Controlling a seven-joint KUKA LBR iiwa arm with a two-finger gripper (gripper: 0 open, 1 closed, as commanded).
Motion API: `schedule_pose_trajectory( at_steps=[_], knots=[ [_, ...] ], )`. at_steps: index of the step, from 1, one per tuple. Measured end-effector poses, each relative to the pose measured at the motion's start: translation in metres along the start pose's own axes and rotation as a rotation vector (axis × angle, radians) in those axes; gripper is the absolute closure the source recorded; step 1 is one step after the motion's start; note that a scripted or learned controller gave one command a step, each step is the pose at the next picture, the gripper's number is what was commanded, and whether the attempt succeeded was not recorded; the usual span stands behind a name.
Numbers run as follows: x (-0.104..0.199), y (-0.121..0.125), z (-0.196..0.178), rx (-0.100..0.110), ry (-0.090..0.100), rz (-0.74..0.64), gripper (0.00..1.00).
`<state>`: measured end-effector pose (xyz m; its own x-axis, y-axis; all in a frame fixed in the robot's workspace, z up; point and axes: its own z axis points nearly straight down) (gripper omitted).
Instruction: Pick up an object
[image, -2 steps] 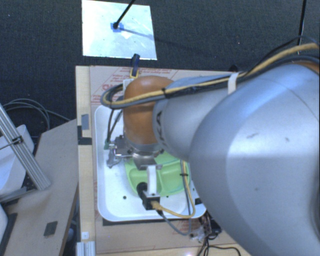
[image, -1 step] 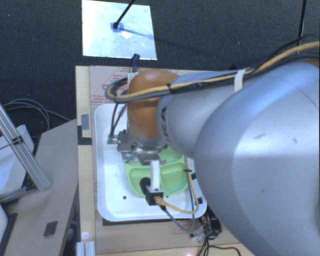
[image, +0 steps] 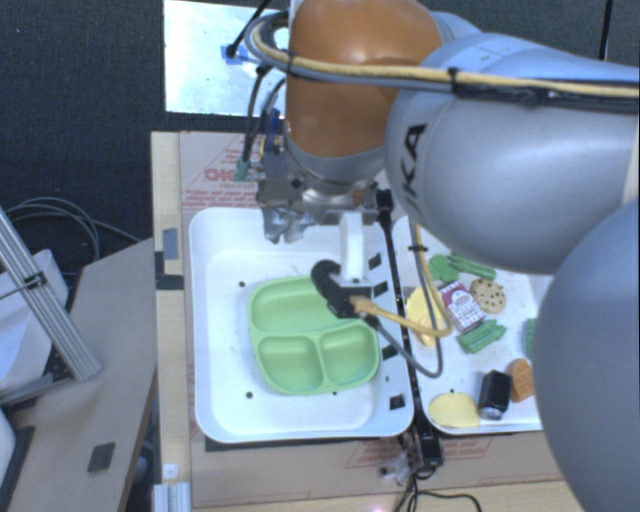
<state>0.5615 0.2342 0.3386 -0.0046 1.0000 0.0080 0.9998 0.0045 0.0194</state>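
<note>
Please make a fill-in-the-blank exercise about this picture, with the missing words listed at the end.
1. The divided plate in the left bin is ____ in colour.
2. This plate has ____ compartments.
3. The cookie lies in the ____ bin.
4. The arm has an ____ band above the wrist.

Missing words: green; three; right; orange
</note>
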Motion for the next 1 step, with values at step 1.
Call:
schedule_pose_trajectory(
  at_steps=[1],
  knots=[
    [-0.0002, -0.0031, 0.0109, 0.017, -0.007, 0.000, 0.00]
  ],
)
